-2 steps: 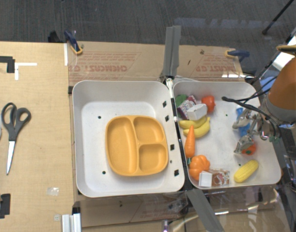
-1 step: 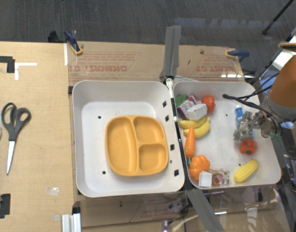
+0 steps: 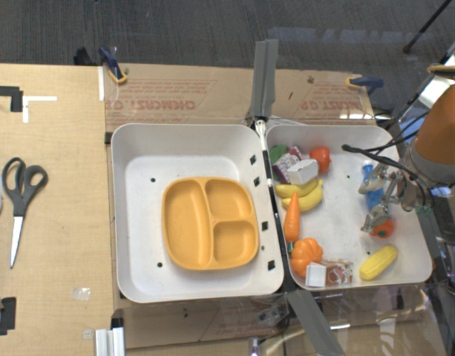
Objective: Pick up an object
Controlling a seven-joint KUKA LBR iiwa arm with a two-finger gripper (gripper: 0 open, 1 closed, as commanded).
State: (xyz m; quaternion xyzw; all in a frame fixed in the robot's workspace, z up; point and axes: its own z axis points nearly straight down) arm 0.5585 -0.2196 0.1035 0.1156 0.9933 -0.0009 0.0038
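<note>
Now, worktop [image 3: 49,273]: pale wood, bearing two shallow white bins.
Right white bin [image 3: 338,136]: my reach.
My jaws [image 3: 378,215]: cannot tell their spread.
Small orange-red round toy [image 3: 384,228]: just under them; descend straight, close centred.

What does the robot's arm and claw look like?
The arm is chunky and rounded, with a big orange band above a grey wrist. Thin black cables loop out from it across the bin. The claw at its tip is made of silvery metal pieces with bright blue parts.
</note>
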